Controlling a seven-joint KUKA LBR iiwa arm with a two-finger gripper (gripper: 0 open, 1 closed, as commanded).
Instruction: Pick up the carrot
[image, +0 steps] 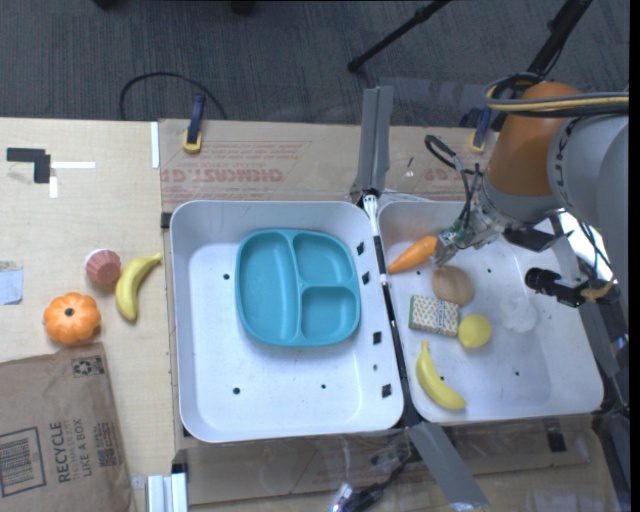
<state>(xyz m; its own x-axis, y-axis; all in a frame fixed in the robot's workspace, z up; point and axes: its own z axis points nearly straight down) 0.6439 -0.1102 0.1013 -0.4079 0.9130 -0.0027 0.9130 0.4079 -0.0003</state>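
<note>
My gripper (462, 238) sits low over the right bin (560, 395), at the thick right end of the carrot (412, 254). I cannot tell how it is set, nor whether it touches the carrot. The carrot lies tilted in the bin's upper left corner, its thin tip pointing down-left toward the wall shared with the left bin (195, 330). Relative to the carrot: a brown potato (453, 285) lies just below its thick end, close under my gripper; a speckled sponge (434, 315) lies below the potato; a lemon (475, 331) sits just right of the sponge; a banana (437, 381) lies further down — well apart from the carrot. Left of the carrot, across the shared wall, a blue divided plate (298, 287) rests in the left bin. Far left of the carrot, on the bench outside both bins, lie a second banana (134, 284), a pink cupcake (103, 267) and a small pumpkin (72, 319).
</note>
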